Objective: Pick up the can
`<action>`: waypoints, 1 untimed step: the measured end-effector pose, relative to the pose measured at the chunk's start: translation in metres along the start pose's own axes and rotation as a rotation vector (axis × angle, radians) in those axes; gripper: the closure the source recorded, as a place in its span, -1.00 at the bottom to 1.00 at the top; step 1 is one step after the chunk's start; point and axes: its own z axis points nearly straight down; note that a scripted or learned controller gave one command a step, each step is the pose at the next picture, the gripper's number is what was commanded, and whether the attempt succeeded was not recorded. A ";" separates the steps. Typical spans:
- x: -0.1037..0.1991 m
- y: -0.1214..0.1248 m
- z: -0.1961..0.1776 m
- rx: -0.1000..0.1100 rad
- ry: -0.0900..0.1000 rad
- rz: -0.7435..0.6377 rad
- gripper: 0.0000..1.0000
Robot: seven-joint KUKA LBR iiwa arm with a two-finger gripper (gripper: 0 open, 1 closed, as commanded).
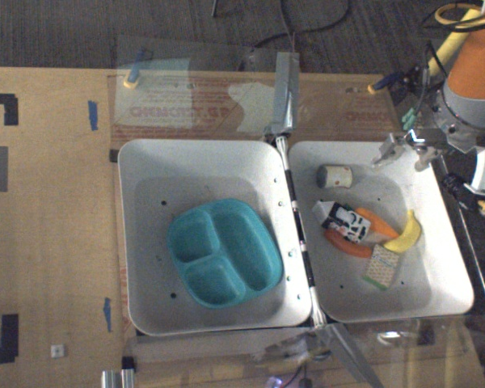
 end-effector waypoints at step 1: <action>0.057 0.015 0.119 -0.006 -0.001 -0.159 -1.00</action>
